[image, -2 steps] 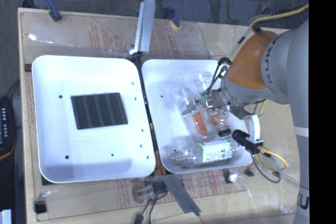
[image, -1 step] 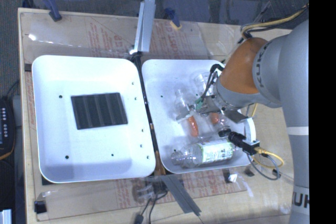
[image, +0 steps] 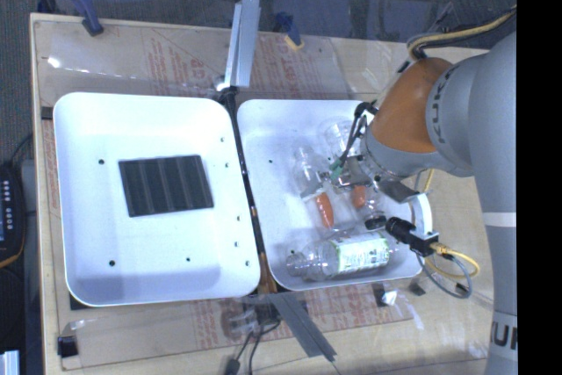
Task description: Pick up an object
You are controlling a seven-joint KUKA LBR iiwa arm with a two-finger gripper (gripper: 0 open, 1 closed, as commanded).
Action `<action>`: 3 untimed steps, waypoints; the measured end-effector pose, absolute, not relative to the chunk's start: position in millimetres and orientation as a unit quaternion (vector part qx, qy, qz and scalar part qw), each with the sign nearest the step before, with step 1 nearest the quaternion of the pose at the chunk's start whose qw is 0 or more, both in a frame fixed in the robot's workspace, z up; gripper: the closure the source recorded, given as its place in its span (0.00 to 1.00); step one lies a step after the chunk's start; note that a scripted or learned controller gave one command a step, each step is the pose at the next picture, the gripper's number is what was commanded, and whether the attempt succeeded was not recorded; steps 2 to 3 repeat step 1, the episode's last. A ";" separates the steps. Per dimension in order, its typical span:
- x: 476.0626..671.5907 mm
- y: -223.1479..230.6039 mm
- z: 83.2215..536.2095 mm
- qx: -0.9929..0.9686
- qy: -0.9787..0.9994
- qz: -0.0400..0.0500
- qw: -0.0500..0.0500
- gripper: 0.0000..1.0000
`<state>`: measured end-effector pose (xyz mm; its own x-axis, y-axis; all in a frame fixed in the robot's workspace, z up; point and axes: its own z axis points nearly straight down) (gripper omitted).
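Observation:
In the right bin (image: 263, 145), a clear plastic bottle (image: 344, 259) with a white label lies on its side along the near wall. An orange carrot-like piece (image: 324, 208) lies in the middle, and a second orange piece (image: 359, 196) sits right by the arm's wrist. Clear plastic cups or wrappers (image: 316, 155) lie above them. The gripper (image: 345, 177) hangs low over this clutter, beside the second orange piece; the wrist hides its fingers.
The left bin (image: 88, 127) carries a dark ribbed rectangular mat (image: 166, 185). A metal bar (image: 241, 39) stands up at the back between the bins. Cables (image: 443, 263) trail by the right bin's near right corner.

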<state>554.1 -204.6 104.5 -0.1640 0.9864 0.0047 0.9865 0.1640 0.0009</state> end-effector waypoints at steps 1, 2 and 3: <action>623.8 -155.2 200.2 -0.680 -0.733 0.001 0.001 1.00; 623.8 -155.2 200.2 -0.680 -0.733 0.001 0.001 1.00; 623.8 -155.2 200.2 -0.680 -0.733 0.001 0.001 1.00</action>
